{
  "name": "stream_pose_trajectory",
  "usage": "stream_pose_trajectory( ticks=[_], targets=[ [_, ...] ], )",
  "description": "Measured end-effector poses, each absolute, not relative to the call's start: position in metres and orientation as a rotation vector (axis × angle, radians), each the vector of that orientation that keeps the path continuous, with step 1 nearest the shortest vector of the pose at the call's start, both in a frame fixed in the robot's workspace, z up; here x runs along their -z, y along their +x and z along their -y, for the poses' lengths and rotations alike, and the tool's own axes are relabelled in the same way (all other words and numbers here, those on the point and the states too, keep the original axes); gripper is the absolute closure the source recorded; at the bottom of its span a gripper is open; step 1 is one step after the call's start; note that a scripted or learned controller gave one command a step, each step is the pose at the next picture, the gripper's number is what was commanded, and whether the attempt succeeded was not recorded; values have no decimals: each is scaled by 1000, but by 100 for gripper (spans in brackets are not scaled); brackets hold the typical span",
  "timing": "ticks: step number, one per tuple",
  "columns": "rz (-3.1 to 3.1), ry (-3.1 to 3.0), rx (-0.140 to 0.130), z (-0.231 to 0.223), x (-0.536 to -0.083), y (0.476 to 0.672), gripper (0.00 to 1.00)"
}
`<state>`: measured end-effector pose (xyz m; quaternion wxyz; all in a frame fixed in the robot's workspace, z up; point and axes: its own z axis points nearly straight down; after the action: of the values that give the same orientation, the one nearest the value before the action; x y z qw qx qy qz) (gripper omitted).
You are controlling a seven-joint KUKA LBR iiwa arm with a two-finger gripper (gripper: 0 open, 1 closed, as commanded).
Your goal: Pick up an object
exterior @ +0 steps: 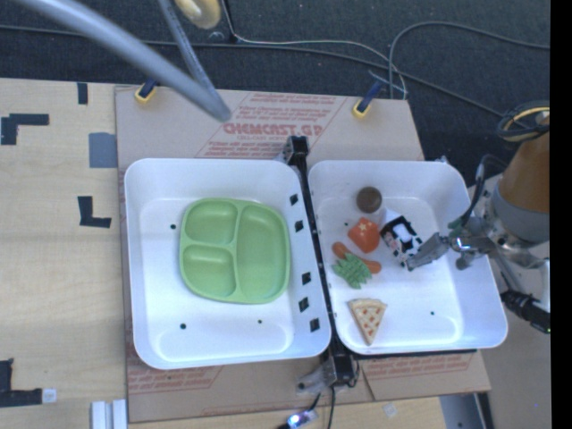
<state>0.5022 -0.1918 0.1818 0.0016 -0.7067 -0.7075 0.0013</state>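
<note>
The right bin (465,324) served as the landmark. Nearest the camera, by that bin's front wall, a wedge of toy pizza (366,317) lay flat on the floor with its point toward the front edge; behind it, toward the bin's middle, a green leafy piece (354,271) lay over an orange carrot-like stick (343,251), the two touching; just behind those sat a red-orange block (363,234), and right of the block, nearly touching it, a black-and-white toy (399,234); farthest back, near the rear wall, stood a small brown round piece (369,198). The gripper (415,258) reached in over the bin's right wall, its tip low over the floor just right of the black-and-white toy, close against its lower side; whether it was spread or pressed together could not be told, and nothing was visibly pinched. The arm (523,195), with its orange band, stood outside the right wall. Left of the right bin, sharing a divider, the left bin (147,231) held a green sectioned plate (236,249).
</note>
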Motion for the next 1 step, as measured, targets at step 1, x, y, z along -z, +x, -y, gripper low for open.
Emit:
stream_pose_trajectory(
  ticks=[1],
  targets=[
    [2219,-2216,-5,185,-135,496,0]
  ],
)
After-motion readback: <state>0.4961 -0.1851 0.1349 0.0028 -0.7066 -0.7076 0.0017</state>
